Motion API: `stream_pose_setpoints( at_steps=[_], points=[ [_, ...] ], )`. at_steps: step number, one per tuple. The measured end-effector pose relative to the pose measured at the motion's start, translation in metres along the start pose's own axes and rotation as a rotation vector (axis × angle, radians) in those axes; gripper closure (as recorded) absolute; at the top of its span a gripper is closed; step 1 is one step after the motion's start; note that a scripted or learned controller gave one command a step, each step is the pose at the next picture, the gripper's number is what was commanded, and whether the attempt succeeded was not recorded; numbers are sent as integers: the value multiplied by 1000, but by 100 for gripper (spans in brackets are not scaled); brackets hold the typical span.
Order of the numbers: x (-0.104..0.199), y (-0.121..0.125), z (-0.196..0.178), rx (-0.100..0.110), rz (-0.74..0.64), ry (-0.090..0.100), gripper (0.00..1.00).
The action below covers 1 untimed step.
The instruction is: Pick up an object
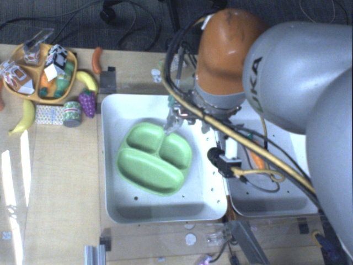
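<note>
A green plate with three compartments [155, 158] lies in the left white bin [113, 164]. My gripper [172, 121] hangs over the plate's far right edge, under the orange band of the arm [226, 43]. One metal finger [170, 123] points down toward the plate's rim. Nothing shows between the fingers. In the right bin [265, 203], a small orange object [257, 160] peeks out from behind the cables.
On the bench's far left stands a basket [38, 73] of toy food with bananas [25, 117], purple grapes [87, 104] and a small can [71, 114] beside it. Black and yellow cables [248, 173] hang over the divide between the bins. The arm's grey body covers much of the right bin.
</note>
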State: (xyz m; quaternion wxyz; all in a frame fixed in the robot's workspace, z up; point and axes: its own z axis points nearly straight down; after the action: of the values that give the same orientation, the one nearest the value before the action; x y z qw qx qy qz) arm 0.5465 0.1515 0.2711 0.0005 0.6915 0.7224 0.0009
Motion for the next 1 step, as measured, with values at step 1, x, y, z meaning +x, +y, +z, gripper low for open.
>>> stream_pose_setpoints(
  at_steps=[1],
  points=[
    [0, 0, 0, 0, 0, 0, 0]
  ],
)
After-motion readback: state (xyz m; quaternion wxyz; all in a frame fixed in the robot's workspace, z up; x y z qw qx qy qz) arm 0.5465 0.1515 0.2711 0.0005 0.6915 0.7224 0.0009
